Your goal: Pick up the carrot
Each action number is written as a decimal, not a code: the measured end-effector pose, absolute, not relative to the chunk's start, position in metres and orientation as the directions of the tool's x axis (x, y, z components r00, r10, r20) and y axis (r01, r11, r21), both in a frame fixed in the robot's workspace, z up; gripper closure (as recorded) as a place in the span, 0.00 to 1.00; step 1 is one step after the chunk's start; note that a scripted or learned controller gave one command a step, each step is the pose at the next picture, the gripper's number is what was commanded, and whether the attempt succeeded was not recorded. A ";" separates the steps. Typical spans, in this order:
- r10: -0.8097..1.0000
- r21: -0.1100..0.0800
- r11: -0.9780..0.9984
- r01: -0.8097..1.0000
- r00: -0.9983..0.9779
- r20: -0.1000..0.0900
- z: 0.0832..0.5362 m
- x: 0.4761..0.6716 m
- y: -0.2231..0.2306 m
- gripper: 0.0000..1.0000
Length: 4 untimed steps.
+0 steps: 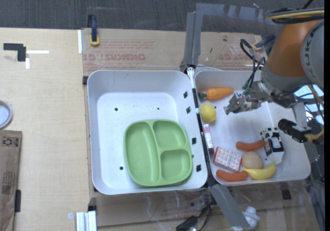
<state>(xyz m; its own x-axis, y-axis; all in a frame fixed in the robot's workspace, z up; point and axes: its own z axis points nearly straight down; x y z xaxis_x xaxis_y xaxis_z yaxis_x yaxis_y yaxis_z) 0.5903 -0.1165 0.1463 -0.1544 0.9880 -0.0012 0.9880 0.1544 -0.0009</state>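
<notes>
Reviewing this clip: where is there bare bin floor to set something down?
Left white bin: bare floor behind and left of the green divided plate. Right white bin: a patch mid-floor below the gripper; front is crowded around the yellow banana.

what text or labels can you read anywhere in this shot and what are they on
Red lettering on the cardboard sheet behind the bins: printed upside down and mirrored from this view, too blurred to read for certain.
Recycling symbol on the brown paper bag at the left edge: a sign, no legible words.
Small red-and-white box in the right bin: print too small to read.
</notes>
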 end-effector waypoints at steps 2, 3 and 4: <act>0.954 -0.002 0.299 0.954 -0.299 0.000 0.136 0.596 -0.108 0.00; 0.963 0.001 0.271 0.963 -0.271 -0.002 0.093 0.654 -0.138 0.00; 0.979 -0.007 0.203 0.979 -0.203 -0.006 0.092 0.657 -0.108 0.00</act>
